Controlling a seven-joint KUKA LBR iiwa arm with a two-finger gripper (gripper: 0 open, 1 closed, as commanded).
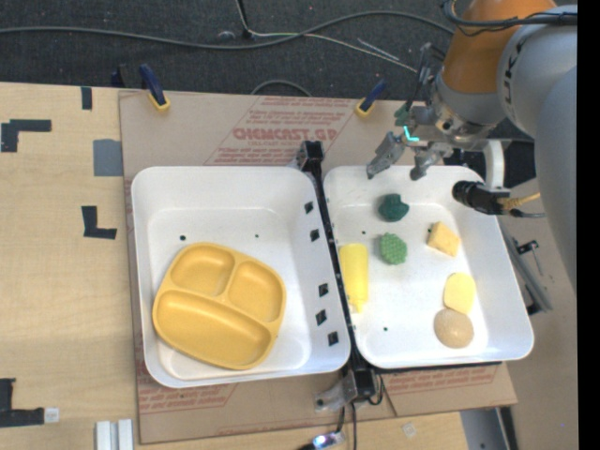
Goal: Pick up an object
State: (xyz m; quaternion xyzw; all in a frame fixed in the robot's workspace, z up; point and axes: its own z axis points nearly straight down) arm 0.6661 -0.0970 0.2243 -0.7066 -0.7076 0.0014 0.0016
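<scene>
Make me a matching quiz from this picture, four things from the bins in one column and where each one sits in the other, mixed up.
Things:
1. yellow divided plastic plate
2. long yellow block
3. dark green lumpy toy
4. round beige ball

Places:
A. near corner of the right bin, just below the pale yellow oval piece
B. against the right bin's left wall, beside the divider
C. left bin
D. far part of the right bin, below the open gripper

Pairs: 1-C, 2-B, 3-D, 4-A
</scene>
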